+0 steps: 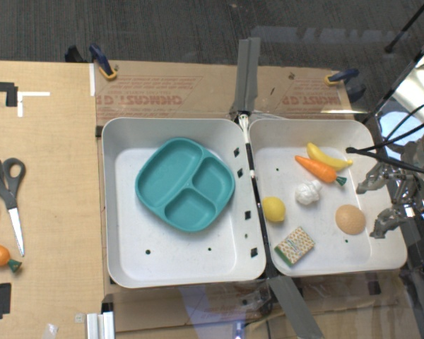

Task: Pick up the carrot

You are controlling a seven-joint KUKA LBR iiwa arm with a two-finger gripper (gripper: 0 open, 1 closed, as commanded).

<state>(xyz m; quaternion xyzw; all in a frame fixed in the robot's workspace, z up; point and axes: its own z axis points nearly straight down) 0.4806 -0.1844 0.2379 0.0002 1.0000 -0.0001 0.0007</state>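
Wooden bench, two white bins side by side. Right bin [381, 256]: carrot [315, 168] near the back, touching a banana [328, 156]; also garlic [308, 193], lemon [273, 208], egg [350, 219], sponge [295, 246]. Left bin [113, 210]: teal plate [186, 183]. Carrot judged light, rigid, smooth; grip across mid-body. Gripper [386, 202] at the bin's right rim, fingers spread, holding nothing.

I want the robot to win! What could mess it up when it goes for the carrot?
1. The carrot lies right against the banana, so the gripper might pinch or nudge the banana too.
2. The white garlic sits just below the carrot and could get bumped.
3. The gripper sits at the right bin's edge, near the brown egg, which might roll if it is brushed.
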